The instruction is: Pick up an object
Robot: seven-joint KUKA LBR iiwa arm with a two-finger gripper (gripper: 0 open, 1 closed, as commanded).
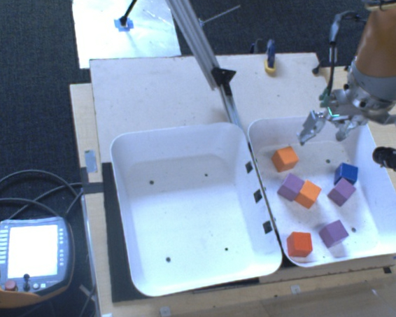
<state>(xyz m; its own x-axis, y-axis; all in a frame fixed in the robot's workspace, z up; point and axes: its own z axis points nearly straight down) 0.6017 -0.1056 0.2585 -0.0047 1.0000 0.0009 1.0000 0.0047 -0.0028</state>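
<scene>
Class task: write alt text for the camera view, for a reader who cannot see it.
A grey and orange robot arm holds its open gripper above the right white bin, which contains seven small blocks: three orange, three purple and one blue block. The left white bin sits beside it, and a teach pendant lies at far left.

Grey arm with an orange band

The arm (383,50) wears a wide orange band above a grey wrist ring. Black cables loop beside it. A small green light glows on the wrist's metal block, and the gripper (326,125) below is bare silver metal with slim fingers (310,128).
</scene>
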